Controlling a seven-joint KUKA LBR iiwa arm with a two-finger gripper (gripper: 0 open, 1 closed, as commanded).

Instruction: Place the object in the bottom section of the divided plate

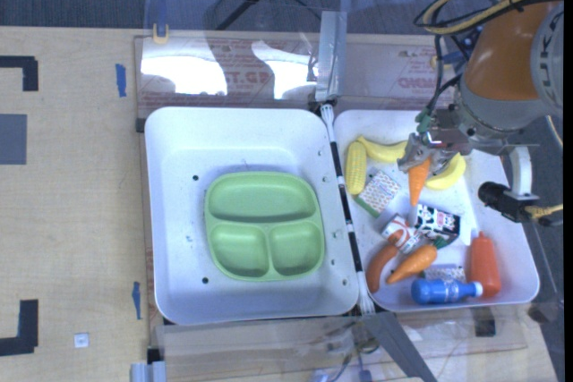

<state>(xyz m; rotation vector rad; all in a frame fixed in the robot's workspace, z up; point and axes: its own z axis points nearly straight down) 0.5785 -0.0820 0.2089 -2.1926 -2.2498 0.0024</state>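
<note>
Progress so far is slight, operator: the divided plate (264, 224) sits bare in the left bin (170, 192), its sections holding nothing, so you should count the placement as not yet done. Look to the right bin (528, 282), where the pincer (430, 152) hangs low over the clutter, with an orange carrot (417, 183) pointing down from right under its tips. The carrot's top appears caught between the tips, so I judge the pincer to be closed on that carrot, though the overlap is tight and you should treat this as a likely grip, not a sure one. Around it lie a banana (394, 152), a corn cob (355, 168), a second carrot (414, 261), a red bottle (483, 264) and a blue bottle (443, 290). What remains, as I read it, is nearly everything: lifting the carrot clear of the heap, carrying it across the wall between the bins, and setting it down in the plate's bottom section. Watch for the carrot slipping, since the hold is near its end.
</note>
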